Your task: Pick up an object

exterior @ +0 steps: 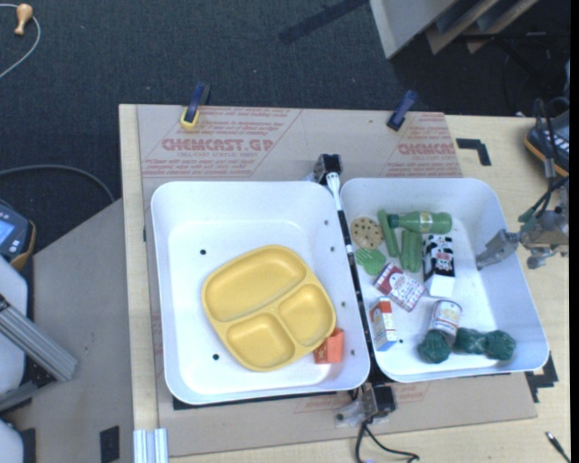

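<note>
bins (172, 212): 2 | yellow tray (267, 307): 1 | green bottle (418, 222): 1 | orange block (331, 347): 1

Dark grey carpet (136, 54) across twelve o'clock and nine. Thin pale cable (27, 41) curling at eleven. Brown board (298, 136) over the bench, red lettering printed on it, pinned at twelve by two clamps (194, 106). Pale furniture (434, 23) at one o'clock. Grey metal rail (36, 344) slanting at eight. Even, soft light, faint shadows.
</note>
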`<state>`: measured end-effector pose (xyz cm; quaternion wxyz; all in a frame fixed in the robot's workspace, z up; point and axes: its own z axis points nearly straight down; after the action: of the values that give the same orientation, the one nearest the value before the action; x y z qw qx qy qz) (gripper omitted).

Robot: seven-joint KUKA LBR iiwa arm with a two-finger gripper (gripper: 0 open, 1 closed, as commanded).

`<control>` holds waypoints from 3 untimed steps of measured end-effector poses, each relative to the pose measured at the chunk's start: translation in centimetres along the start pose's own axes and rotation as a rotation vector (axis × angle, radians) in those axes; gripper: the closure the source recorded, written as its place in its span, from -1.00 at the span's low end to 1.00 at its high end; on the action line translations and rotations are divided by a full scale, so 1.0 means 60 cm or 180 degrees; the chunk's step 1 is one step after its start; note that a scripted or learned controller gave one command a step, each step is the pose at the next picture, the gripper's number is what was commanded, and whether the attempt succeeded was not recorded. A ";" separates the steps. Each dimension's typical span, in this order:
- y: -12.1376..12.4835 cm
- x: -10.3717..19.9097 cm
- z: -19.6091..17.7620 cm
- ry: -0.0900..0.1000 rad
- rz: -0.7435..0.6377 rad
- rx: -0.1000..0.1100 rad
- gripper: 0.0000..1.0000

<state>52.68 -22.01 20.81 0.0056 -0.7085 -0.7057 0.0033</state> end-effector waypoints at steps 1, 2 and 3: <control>0.005 0.001 -0.012 -0.0013 -0.0013 -0.0041 -1.00; 0.000 0.013 0.065 -0.0001 -0.0014 -0.0020 -1.00; 0.012 0.016 0.140 -0.0001 -0.0015 -0.0023 -1.00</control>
<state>53.27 -21.06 12.42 0.0029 -0.7068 -0.7074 0.0009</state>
